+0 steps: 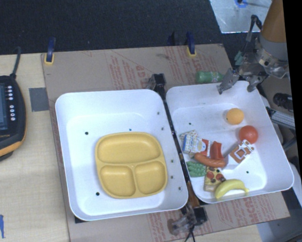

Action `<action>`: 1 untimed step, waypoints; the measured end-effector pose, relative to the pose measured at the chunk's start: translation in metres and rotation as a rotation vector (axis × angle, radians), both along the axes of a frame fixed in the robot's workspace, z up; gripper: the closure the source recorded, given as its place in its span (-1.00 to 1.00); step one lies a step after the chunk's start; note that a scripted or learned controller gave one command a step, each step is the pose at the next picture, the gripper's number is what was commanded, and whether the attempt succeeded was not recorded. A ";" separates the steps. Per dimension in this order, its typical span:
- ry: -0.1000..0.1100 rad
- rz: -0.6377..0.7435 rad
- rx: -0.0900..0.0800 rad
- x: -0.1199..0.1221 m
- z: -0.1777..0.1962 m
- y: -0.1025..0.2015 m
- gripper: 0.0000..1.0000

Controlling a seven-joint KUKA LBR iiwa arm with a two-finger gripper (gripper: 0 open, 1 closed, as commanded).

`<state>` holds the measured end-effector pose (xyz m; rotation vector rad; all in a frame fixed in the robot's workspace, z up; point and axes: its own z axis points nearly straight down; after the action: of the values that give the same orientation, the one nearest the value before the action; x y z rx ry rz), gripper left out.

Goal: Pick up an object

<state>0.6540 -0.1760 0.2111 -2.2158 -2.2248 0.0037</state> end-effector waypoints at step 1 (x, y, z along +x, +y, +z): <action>0.003 0.000 0.000 -0.027 -0.120 -0.036 -1.00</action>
<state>0.6267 -0.2120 0.0907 -2.2141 -2.2236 0.0064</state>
